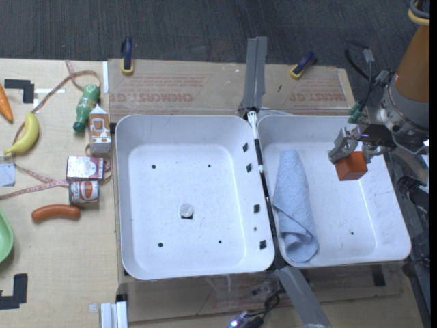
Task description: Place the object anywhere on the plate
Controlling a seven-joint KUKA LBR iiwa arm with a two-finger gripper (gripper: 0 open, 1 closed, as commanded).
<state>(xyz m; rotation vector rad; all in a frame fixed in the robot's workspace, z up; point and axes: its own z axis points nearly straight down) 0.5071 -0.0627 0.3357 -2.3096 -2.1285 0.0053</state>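
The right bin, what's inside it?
Inside the right bin lie a blue towel and an orange block, the pincer at the block. Whatever's beneath the towel is covered.

"CHEMCAST GP" upside down, cardboard sheet (205,87)

Towel (293,203) lies in right bin (382,248).

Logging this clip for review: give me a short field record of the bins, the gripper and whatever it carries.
left bin: small pale round object on its floor
right bin: rolled blue towel along its left side
gripper: above the right bin, upper right part
held item: orange block between the fingers
plate: none identifiable in either bin
outside bins: banana, green bottle, sausage on the board to the left
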